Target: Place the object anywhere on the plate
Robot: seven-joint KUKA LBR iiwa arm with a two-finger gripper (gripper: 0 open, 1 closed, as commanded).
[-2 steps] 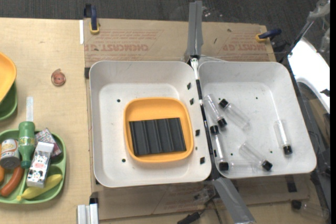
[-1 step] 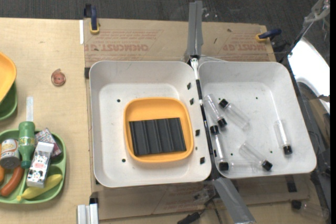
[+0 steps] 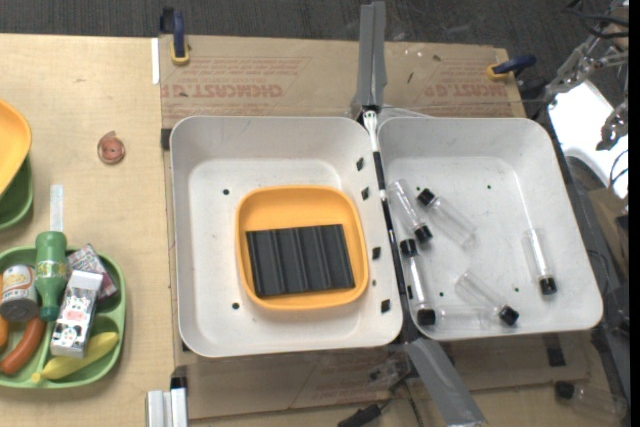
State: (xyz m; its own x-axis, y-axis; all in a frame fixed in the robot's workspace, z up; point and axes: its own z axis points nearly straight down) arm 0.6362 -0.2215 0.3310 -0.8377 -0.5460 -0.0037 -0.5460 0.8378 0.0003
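A: Where is the plate?

B: The orange plate (image 3: 300, 248) lies in the middle of the left bin (image 3: 200, 215), with a dark ribbed insert (image 3: 300, 259) flat on its floor. I judge it sits centred so a drop from above has margin on every side.

A: And the thing to be placed?

B: Several clear vials with black caps lie scattered in the right bin (image 3: 500, 155), right of the plate across the divider. One long vial (image 3: 408, 215) lies just beside that divider, nearest the plate; another vial (image 3: 537, 260) lies well apart, toward the bin's far right wall; a third vial (image 3: 484, 298) rests near the front rim. None touches the plate, so the task looks not yet begun.

A: The pincer, wide or narrow?

B: I cannot tell, and I won't guess at it.

A: Anything else on the worktop?

B: Left of the plate, outside the bins, a green tray (image 3: 95, 355) holds toy food and a green bottle (image 3: 50, 273). It seems no part of the job.
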